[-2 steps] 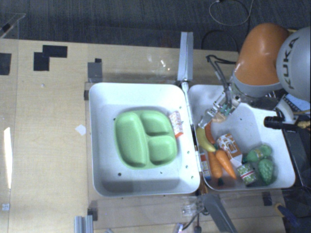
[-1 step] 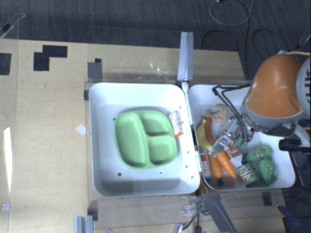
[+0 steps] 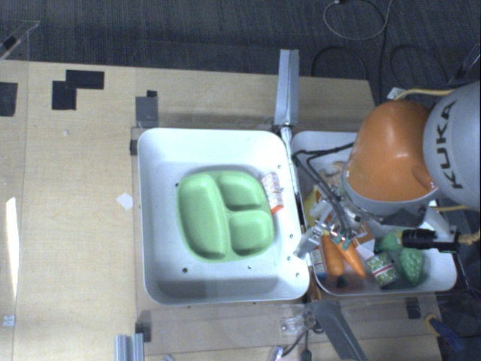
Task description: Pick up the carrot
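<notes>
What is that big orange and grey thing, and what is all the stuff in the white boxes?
That big thing is a robot arm, grey with an orange band. The camera sits above the bench and looks down on it, and the arm comes in from the right side of the picture. At its tip is a pincer, a little hand with two fingers for grabbing. It hangs low over the right bin, right beside the carrot it is meant to pick up, but the carrot looks like it is lying in the bin, not held. I cannot tell how the pincer is set. Next to the carrot are some green toy foods. The left bin holds a green plate with three sections and a small red and white packet at its edge.
</notes>
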You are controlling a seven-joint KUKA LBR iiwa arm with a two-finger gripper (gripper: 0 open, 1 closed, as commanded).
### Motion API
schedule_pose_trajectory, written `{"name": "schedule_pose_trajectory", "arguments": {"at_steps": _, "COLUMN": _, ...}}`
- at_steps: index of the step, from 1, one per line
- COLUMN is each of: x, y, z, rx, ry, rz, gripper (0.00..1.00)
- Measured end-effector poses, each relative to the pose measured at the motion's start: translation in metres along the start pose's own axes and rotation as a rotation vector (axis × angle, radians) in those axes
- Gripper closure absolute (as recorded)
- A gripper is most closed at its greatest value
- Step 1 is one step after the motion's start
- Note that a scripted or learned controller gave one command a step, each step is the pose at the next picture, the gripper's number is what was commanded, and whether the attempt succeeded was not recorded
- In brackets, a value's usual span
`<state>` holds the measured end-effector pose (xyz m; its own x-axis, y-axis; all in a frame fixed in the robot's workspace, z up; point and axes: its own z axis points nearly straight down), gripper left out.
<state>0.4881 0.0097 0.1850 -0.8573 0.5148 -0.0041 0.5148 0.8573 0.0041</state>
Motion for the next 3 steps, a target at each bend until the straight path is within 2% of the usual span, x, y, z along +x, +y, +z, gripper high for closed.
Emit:
{"name": "schedule_pose_trajectory", "arguments": {"at_steps": 1, "x": -0.014, "y": 0.021, "z": -0.037, "rx": -0.001, "ry": -0.002, "rz": 0.051, "gripper": 0.00}}
{"name": "schedule_pose_trajectory", "arguments": {"at_steps": 2, "x": -0.033, "y": 0.009, "z": -0.125, "rx": -0.001, "ry": -0.003, "rz": 0.289, "gripper": 0.00}}
{"name": "schedule_pose_trajectory", "arguments": {"at_steps": 3, "x": -0.034, "y": 0.011, "z": -0.136, "rx": -0.006, "ry": -0.009, "rz": 0.282, "gripper": 1.00}}
